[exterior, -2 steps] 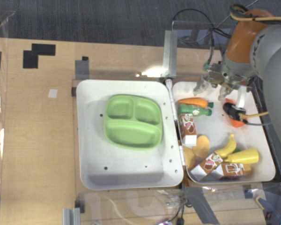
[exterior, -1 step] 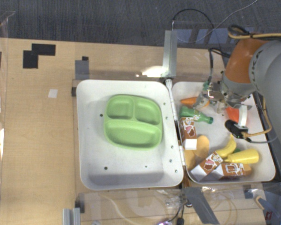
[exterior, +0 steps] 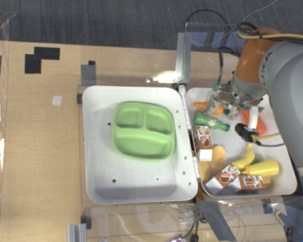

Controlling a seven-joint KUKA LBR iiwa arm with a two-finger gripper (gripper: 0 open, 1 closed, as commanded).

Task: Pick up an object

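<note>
Loose in the right bin (exterior: 291, 185): one green bottle (exterior: 211, 121) on its side near the left wall, one small orange carrot-like piece (exterior: 201, 106) just beyond it, one orange-and-white piece (exterior: 254, 121) towards the right wall. Nearer the front, one curved banana (exterior: 244, 159), one smooth yellow squeeze bottle (exterior: 264, 168) just beside it, and three brown printed cartons (exterior: 203, 137), two of them overlapping at the front wall. Also one white cube (exterior: 205, 155), touching one tan rounded piece (exterior: 218, 156) too blurred to name. Claw (exterior: 226, 107) low over the far end of this bin, close to the carrot-like piece and the green bottle; open or closed, cannot tell, its metal parts a blur. Grey arm (exterior: 293, 84) cut off at the right edge. Two shallow white bins side by side on the pale wooden counter (exterior: 35, 150). In the left bin (exterior: 98, 185), one matte green plate (exterior: 143, 130), rounded, with three compartments.
</note>
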